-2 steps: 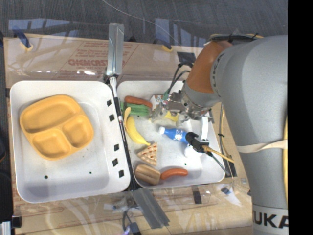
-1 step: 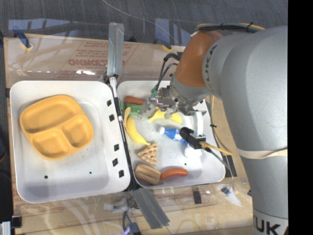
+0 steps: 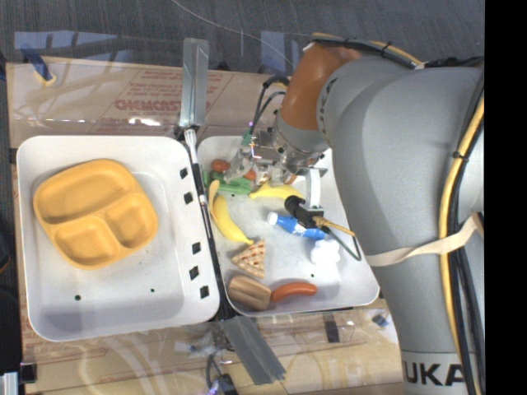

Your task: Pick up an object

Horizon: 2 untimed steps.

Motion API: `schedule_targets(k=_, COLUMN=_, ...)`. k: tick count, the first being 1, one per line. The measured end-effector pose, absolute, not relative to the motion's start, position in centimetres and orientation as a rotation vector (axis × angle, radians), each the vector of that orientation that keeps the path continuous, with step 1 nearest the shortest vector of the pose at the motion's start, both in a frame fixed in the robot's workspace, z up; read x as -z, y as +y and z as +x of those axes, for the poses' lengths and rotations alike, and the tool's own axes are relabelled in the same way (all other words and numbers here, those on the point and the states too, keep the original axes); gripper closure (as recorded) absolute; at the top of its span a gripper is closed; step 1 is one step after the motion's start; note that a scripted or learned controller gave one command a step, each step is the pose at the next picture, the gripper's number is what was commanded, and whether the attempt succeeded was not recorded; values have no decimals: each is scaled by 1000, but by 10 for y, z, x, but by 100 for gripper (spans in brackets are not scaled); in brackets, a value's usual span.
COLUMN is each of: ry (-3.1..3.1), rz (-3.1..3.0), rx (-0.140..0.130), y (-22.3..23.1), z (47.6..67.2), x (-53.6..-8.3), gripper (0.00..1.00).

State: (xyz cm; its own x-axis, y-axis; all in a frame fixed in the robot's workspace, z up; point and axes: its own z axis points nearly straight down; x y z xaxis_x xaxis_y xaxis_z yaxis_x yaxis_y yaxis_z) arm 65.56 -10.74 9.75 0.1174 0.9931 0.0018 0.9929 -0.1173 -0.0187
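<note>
My gripper (image 3: 257, 164) reaches down into the far part of the right bin (image 3: 356, 280), just above a green item (image 3: 235, 185) and a small red-orange piece (image 3: 219, 166). A yellow banana (image 3: 226, 217) curves along the bin's left side, and a second yellow piece (image 3: 273, 192) lies just below the gripper. Nearer the front lie a blue marker-like object (image 3: 298, 225), a white lump (image 3: 324, 253), a pizza-slice toy (image 3: 251, 258), a bread roll (image 3: 249, 291) and a red sausage (image 3: 294, 290). Nothing is visibly held.
The left bin (image 3: 107, 307) holds a yellow sectioned tray (image 3: 93, 212). A metal divider with black clips (image 3: 198, 220) runs between the bins. The bulky grey arm (image 3: 395, 163) covers the right bin's right side. Cardboard lies behind the bins.
</note>
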Motion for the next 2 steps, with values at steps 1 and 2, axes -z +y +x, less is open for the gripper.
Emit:
schedule_targets(k=1, ry=-1988, rz=-2451, rx=25, y=-137, z=617, x=-102, gripper=0)
schedule_targets(k=2, ry=-1991, rz=-2422, rx=-7, y=-160, z=514, x=-90, gripper=0)
